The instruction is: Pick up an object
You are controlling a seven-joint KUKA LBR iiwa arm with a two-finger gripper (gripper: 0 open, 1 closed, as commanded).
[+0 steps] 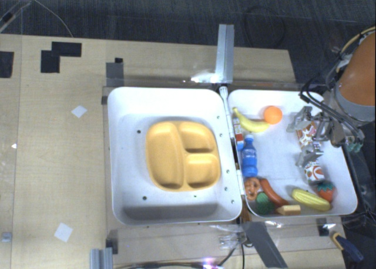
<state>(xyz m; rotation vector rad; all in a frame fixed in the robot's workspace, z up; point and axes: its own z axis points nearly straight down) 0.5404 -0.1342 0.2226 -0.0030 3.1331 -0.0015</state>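
**Mia:** Where is the claw (pixel 309 137)?

**Ben:** It hangs over the right bin (pixel 276 144), near that bin's right side. The grey arm with the orange band (pixel 359 80) comes in from the right, and part of it is cut off by the edge.

**Mia:** What is by the claw?

**Ben:** A small red and white thing (pixel 314 172) lies just under the lower finger. A piece with the same colors shows between the two fingers. It may be one thing or two. It is too small and shiny to tell.

**Mia:** Is the claw squeezing it?

**Ben:** I cannot tell. The metal parts blur together.

**Mia:** What else is in that bin?

**Ben:** An orange ball (pixel 272 114) and a banana (pixel 251 123) are near the top, well to the left of the claw. A blue bottle (pixel 249 156) lies by the left wall. At the bottom are a hot dog (pixel 272 190), a yellow corn cob (pixel 311 199), a tomato (pixel 326 191) and a tan block (pixel 288 209). A green thing (pixel 264 205) is half hidden under the hot dog.

**Mia:** And the left bin (pixel 126 144)?

**Ben:** A yellow tray (pixel 181 154) with three parts sits in its middle. Both bins rest on the wooden surface (pixel 53 144).
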